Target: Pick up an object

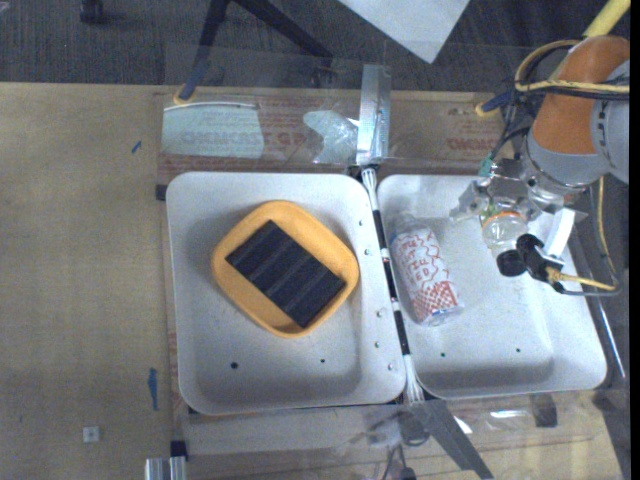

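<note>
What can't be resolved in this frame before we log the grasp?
- The hand, camera view: the wrist body covers its fingers, so their state is hidden.
- Clear object beneath it: blurred and partly covered, identity unclear.
- Red-and-white can: print too small to read.
- Arm: cut off by the right edge.

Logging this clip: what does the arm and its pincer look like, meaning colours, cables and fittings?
The arm is grey with a broad orange band above the wrist. Yellow and black cables loop around it. The wrist carries silvery metal fittings, and the pincer has black parts with a pale bracket beside them.
</note>
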`<action>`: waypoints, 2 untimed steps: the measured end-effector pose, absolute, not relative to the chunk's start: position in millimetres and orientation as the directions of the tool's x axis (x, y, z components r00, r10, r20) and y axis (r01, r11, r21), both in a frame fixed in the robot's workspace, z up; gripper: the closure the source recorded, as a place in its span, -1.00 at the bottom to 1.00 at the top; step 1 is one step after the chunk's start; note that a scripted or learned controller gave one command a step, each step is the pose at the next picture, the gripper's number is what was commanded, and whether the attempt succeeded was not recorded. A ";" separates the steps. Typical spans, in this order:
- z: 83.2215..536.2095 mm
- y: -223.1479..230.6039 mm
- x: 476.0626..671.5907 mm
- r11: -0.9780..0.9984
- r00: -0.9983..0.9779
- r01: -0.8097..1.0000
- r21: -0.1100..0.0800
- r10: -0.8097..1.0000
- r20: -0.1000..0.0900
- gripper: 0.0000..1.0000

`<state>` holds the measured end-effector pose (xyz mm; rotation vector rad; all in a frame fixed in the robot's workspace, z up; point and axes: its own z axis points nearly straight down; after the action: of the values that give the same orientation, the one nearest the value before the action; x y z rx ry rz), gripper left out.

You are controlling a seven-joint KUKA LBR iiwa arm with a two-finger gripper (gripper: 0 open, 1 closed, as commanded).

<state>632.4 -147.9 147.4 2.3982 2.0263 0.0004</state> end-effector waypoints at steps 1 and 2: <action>98.9 -208.1 668.4 -0.050 0.050 0.999 -0.009 0.999 0.015 -1.00; 134.2 -161.1 667.6 0.328 -0.328 0.945 0.000 0.945 0.000 -1.00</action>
<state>667.6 -161.1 134.2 1.8215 2.5596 0.0001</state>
